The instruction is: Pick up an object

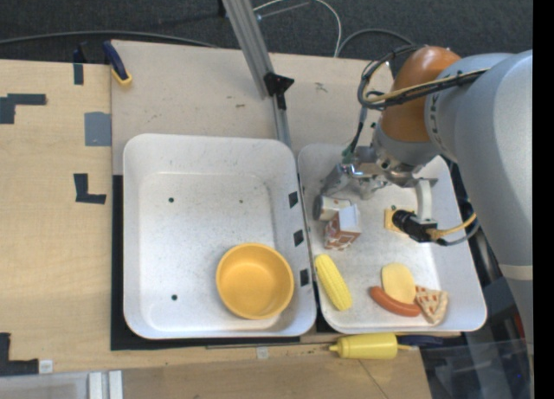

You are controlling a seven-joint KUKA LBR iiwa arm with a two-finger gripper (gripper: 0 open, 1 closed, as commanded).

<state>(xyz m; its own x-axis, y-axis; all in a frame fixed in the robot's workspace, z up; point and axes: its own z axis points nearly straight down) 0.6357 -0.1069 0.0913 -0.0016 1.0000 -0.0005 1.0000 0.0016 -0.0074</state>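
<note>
Target object: a small brown-and-white carton (342,224) lies in the right bin (459,306), toward that bin's 10 o'clock corner, directly under the gripper.
Gripper: the gripper (336,207) hangs over the carton, its metal parts pointing toward 8 o'clock from the wrist; it looks to touch the carton's top, though contact is not certain.
Hand state: whether it is clenched or released cannot be told, since the tips merge with the carton from this angle.
Arm: the grey arm (485,120) comes in from 3 o'clock, its orange band (415,86) at 1 o'clock of the carton.
Corn: a yellow corn cob (333,281) lies at 6 o'clock of the carton, near the right bin's left wall.
Other food: a yellow wedge (399,283), a red sausage (394,302) and a pizza slice (431,304) cluster at 4 o'clock of the carton, touching one another.
Yellow bowl: a yellow bowl (254,280) sits in the left bin (156,164), at 8 o'clock of the carton, near that bin's front wall.
Bottle: a yellow bottle (368,347) lies on its side on the bench just outside the right bin's front edge, at 6 o'clock.
</note>
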